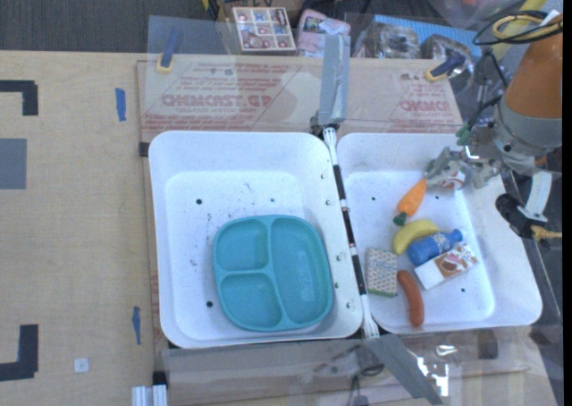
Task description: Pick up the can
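I saw the gripper [458,165] low at the right bin's [514,306] far right, the can [453,180] apparently just beneath it. I could not tell how the fingers stood.

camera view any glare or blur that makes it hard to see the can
Camera view: soft overall focus and even light, with glare on the clear sheeting at the bottom edge; the gripper and the can under it blur into one pale red-and-white patch, so the can's outline is hard to read; the carrot and banana stay distinct.
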Tool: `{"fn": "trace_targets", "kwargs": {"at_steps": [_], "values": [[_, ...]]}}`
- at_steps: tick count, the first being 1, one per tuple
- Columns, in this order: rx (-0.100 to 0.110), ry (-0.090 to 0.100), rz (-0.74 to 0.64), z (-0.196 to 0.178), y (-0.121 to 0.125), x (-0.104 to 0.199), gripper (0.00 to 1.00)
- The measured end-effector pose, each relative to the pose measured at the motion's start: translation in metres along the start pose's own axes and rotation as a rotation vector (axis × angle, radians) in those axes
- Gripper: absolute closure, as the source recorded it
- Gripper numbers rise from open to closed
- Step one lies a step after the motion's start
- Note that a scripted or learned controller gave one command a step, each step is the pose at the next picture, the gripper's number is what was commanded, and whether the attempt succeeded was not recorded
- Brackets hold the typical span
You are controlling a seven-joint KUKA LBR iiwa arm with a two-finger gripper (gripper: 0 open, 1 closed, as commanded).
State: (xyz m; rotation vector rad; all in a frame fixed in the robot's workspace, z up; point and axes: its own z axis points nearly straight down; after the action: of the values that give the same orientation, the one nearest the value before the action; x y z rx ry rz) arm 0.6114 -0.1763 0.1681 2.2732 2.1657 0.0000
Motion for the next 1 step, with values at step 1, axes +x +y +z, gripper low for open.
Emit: {"fn": "trace_targets", "kwargs": {"at_steps": [1], "values": [[0.004,0.007,0.136,0.0774,0.0266,-0.0295,0.0]]}}
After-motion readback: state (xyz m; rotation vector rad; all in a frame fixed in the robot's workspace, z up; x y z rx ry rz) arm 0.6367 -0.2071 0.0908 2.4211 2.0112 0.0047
